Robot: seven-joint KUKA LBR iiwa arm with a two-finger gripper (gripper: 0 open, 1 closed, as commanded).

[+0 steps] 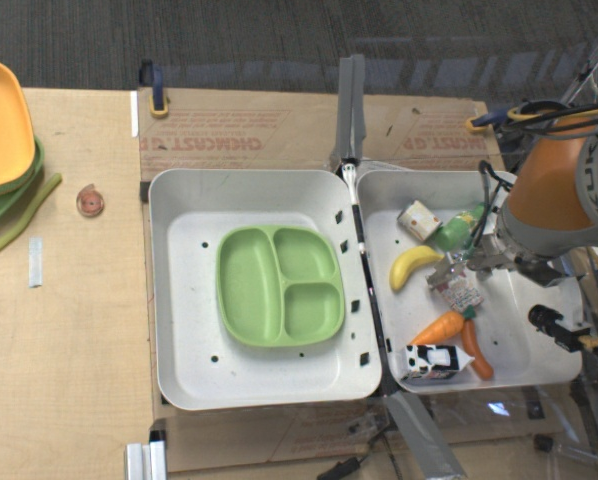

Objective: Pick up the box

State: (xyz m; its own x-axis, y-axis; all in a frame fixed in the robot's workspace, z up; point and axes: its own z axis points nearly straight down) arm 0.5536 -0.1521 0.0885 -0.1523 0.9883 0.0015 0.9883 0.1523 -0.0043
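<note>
1. Leftmost, on the wooden surface [79, 348], stacked orange and green plates [1, 158] lie at the edge of the view, with a small round pinkish object [91, 202] just to their right and a pale strip [36, 263] below them.
2. The left bin [169, 298] holds a green divided tray [279, 286] with three compartments, lying flat near the bin's centre.
3. A grey post [351, 108] stands behind the seam where the two bins meet.
4. The right bin [519, 358] holds several things close together: a banana [412, 265] near its left wall; a small white box [418, 219] behind the banana, tilted, towards the bin's rear; a green item [457, 230] just to the right of that box.
5. Nearer the front of the same bin, a carrot [441, 328] lies slantwise, and a black-and-white carton [434, 361] lies touching the front wall, just beside the carrot.
6. The claw [459, 283] hangs low over the middle of the right bin, between the banana and the carrot; whether it is released or clenched cannot be told, and nothing is seen between its parts.
7. The arm [554, 198], grey with an orange band, enters from the right.
</note>
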